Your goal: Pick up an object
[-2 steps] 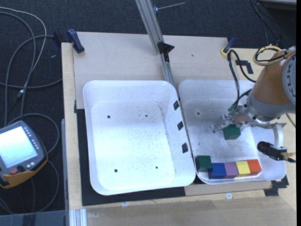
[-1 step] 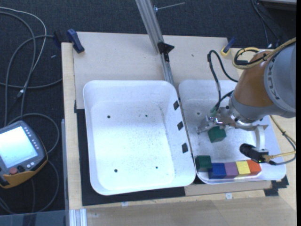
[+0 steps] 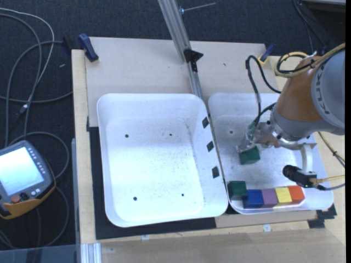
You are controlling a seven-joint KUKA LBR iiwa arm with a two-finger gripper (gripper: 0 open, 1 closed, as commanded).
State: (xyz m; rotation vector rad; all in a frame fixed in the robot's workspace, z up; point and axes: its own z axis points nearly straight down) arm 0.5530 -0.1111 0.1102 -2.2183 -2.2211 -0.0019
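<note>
My gripper (image 3: 249, 147) hangs over the middle of the right bin (image 3: 230, 106). A small green block (image 3: 250, 156) sits tilted right at the fingertips, its top edge tucked between the closed fingers. The grey arm with its orange band (image 3: 299, 95) comes in from the right. Along the right bin's front wall lies a row of blocks: dark green (image 3: 237, 189), blue (image 3: 254, 198), purple (image 3: 270, 196), yellow (image 3: 283, 194) and orange (image 3: 296, 192).
The left bin (image 3: 107, 111) stands beside the right one, their rims touching. A slanted metal post (image 3: 174, 23) rises behind the bins. A black connector with cables (image 3: 299, 175) hangs off the wrist. A teach pendant (image 3: 19, 177) lies on the floor at left.
</note>
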